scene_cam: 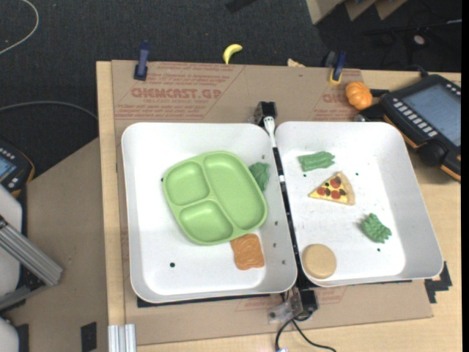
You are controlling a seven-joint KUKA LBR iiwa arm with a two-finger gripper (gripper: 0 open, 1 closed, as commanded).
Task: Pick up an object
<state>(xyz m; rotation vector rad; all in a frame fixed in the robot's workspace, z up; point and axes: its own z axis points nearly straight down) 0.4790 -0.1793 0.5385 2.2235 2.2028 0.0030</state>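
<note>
Green three-compartment plastic plate (214,196) in left white bin (146,218), pizza slice toy (333,189) in right white bin (396,160); gripper state: cannot tell.

1. The green divided plate (214,196) covers most of a small green leafy piece (259,174) at its right rim, and only a sliver peeks out.
2. The same plate overlaps the upper edge of an orange-brown piece (248,251).
3. The black handheld controller (425,116) is cut off by the right edge.
4. The dark device (11,169) at the left edge shows only partly.
</note>
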